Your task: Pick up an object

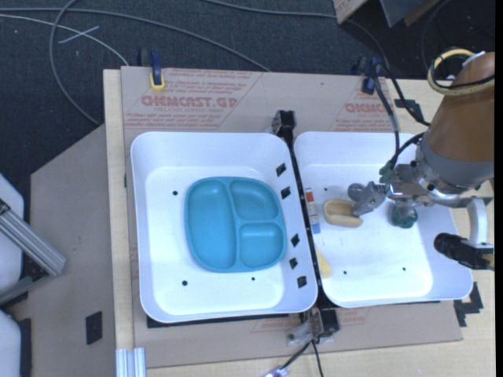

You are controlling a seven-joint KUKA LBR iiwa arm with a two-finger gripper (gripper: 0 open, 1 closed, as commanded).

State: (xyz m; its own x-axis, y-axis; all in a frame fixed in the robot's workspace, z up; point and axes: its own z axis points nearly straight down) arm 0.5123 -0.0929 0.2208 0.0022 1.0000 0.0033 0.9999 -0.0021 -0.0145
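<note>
In the right bin (369, 285) a tan, rounded object (339, 214) lies near the left wall. A small dark teal object (405, 217) sits further right, partly under the arm's wrist. My gripper (363, 198) reaches in from the right, low over the bin floor. Its grey tip is at the tan object's upper right edge, touching it or very close. Nothing is visibly lifted. The grey and orange arm (464, 124) covers the bin's right part.
The left bin (157, 163) holds a blue divided plate (234, 223). Small orange-and-blue bits (312, 207) and a yellow scrap (324, 268) lie along the right bin's left wall. Black clips line the divider (292, 203). Cables trail across the floor behind the bench.
</note>
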